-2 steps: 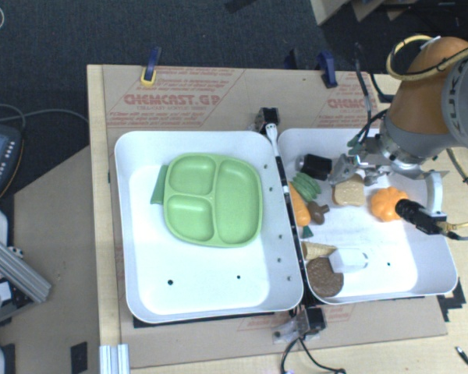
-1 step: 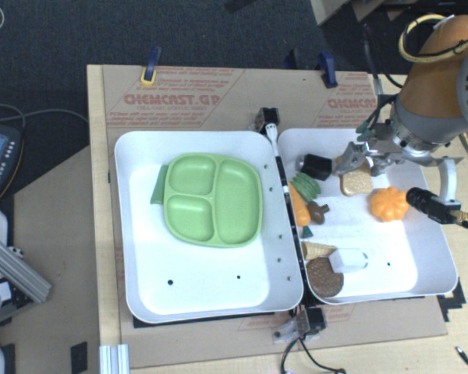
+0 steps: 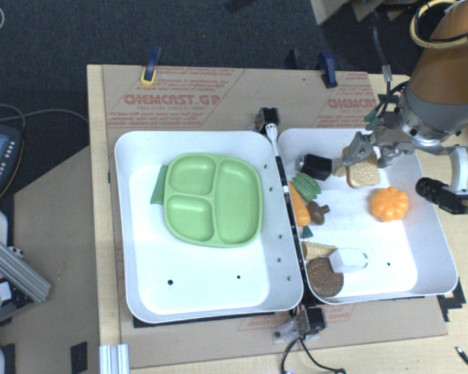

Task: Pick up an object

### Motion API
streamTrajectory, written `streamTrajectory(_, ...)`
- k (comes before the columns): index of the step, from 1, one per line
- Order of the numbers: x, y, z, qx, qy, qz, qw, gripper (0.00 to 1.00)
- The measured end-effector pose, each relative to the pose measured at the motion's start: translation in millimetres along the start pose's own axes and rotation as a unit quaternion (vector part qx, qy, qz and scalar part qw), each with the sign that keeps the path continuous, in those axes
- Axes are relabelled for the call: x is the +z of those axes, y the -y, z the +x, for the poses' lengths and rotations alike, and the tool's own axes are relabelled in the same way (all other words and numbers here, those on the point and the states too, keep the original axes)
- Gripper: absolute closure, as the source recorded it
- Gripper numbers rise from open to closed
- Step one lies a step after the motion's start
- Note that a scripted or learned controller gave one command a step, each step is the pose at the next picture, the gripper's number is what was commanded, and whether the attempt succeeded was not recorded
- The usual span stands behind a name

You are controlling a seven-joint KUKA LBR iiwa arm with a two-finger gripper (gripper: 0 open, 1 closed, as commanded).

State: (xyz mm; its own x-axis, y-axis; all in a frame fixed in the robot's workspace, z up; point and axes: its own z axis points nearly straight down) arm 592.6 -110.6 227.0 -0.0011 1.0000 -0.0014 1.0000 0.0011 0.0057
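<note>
White shallow bin, left (image 3: 140, 275): set on a brown printed board (image 3: 101, 170) and occupying the centre-left of the frame. One green divided plate (image 3: 214, 199) with three compartments is held in its upper half, lying flat.

White shallow bin, right (image 3: 421, 259): set just beside the first, with the two rims meeting near mid-frame. Contents are listed from its left wall outward:
- Orange elongated piece (image 3: 298, 207), laid against the left wall.
- Green leafy piece (image 3: 305, 185), touching the upper end of the orange piece.
- Small black block (image 3: 316, 164), placed just above the green piece.
- Small dark brown piece (image 3: 318, 212), found just right of the orange piece.
- Pale tan wedge (image 3: 318, 249), placed lower along the left wall.
- Round brown disc (image 3: 324, 277), set at the lower left corner and touching the wedge.
- Small white item (image 3: 349, 260), overlapping the disc's upper right edge.
- Tan slice (image 3: 364, 176), seen in the upper middle of the bin, lying flat.
- Orange pumpkin-shaped piece (image 3: 389, 203), placed lower right of the slice and apart from it.

Gripper (image 3: 368, 156): seen at the upper edge of the tan slice, carried by the grey and orange arm (image 3: 444, 61) entering from the upper right. How wide it stands cannot be told, and whether the slice is touched cannot be told.
</note>
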Motion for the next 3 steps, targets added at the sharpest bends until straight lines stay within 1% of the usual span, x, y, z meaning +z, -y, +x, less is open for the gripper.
streamTrajectory(1,12,23,30,0.000,-0.001,0.005,1.0000,1.00)
streamTrajectory(2,-3,27,40,0.000,-0.001,0.002,1.0000,1.00)
streamTrajectory(3,-8,22,29,0.001,0.000,0.002,1.0000,1.00)
